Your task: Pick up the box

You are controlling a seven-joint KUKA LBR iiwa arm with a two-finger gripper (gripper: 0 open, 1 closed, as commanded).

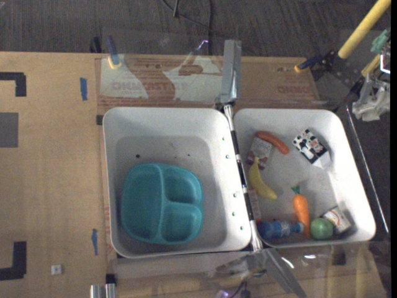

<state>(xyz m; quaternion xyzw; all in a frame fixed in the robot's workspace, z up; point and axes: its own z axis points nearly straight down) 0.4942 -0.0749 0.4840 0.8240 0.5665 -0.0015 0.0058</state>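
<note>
The box (310, 146) sits tilted near the right bin (356, 166)'s far corner — close to the wall, so a descending finger could strike the rim. The gripper (372, 101) hovers outside; whether its jaws are apart I cannot tell.

The gripper (373, 98) sits far out at about two o'clock from the middle of the camera view, hard against the right edge, where the frame cuts part of it off. What shows is a pale grey-white lump with darker patches and a ragged outline. Dark, thin struts run from it up toward eleven o'clock. It is small and blurred, so its tilt and the way it faces cannot be made out. Just above it, toward twelve o'clock at the same edge, a greenish-grey piece of the wrist (379, 42) shows, also cropped.
</note>
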